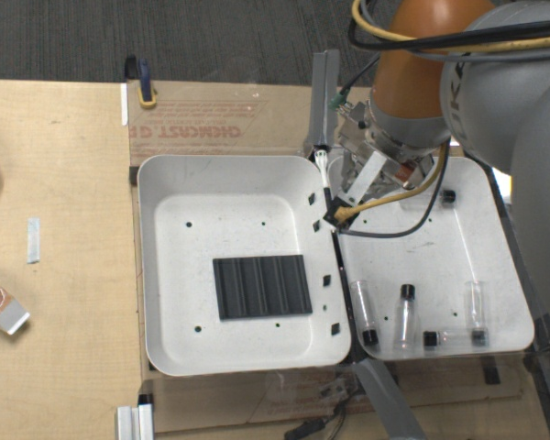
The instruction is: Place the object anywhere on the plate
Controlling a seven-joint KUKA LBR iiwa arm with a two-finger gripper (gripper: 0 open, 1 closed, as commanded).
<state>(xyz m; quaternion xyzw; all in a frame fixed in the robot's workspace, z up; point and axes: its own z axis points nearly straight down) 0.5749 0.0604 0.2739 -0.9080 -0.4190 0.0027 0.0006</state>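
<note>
- The dark ribbed plate (261, 286) lies flat in the left bin (165, 246), toward its near side, with bare white floor on every side of it.
- Several clear vials with black caps (406, 314) lie near the front edge of the right bin (495, 273); which of them is the task's object cannot be told. A further small black cap (448, 196) sits higher up in that bin.
- The gripper (367, 174) is at the far left corner of the right bin, close to the wall shared by the two bins. The wrist and its cables hide it, so I cannot tell how far it is open or whether it grips anything.
- The arm (504, 81) comes in from the right, its orange band (422, 35) above the wrist, and points steeply down; yellow and black cables loop over it.
- On the bench (55, 154) left of the bins lie a small grey strip (34, 240) and a wrapped item (0, 305).
</note>
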